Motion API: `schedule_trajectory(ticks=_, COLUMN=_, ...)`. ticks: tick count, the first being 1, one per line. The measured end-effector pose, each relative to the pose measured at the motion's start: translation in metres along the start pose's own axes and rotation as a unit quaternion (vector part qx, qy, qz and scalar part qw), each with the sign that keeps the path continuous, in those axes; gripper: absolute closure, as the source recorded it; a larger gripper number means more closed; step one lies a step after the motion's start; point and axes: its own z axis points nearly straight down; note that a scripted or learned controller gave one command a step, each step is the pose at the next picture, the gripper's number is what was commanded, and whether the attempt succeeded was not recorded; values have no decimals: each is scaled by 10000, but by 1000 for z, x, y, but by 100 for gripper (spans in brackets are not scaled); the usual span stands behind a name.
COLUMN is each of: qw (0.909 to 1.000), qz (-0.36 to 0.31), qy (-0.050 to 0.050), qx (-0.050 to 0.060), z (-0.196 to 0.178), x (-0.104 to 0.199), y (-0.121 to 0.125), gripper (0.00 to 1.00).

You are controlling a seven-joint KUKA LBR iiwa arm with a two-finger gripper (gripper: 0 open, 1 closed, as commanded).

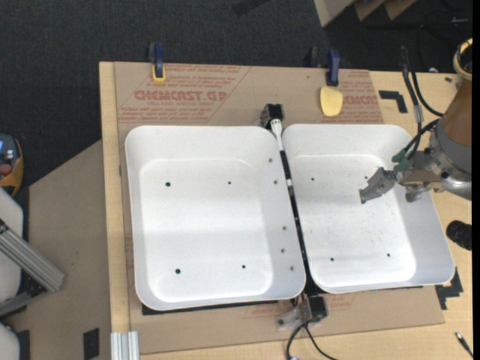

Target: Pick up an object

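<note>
My gripper (393, 192) hangs over the right part of the right white bin (352, 272), reaching in from the right edge. One grey finger (373, 187) points down and left, and a shorter one (414, 195) shows closer to the wrist. They stand apart, so the gripper is open, with only the bin's white floor between them. A small yellow object (331, 100) lies on the cardboard just beyond the right bin's far rim, well away from the gripper.
The left white bin (150, 276) sits beside the right one, with a black divider strip (289, 193) between them. Both rest on a brown board (187, 92) held by blue clamps (157, 53). Cables (411, 88) run along the far right near the arm.
</note>
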Motion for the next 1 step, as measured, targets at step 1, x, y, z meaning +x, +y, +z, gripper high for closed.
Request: schedule_trajectory(ticks=1, qw=10000, qz=-2, qy=-3, qx=-13, z=-11, x=0, y=1, gripper=100)
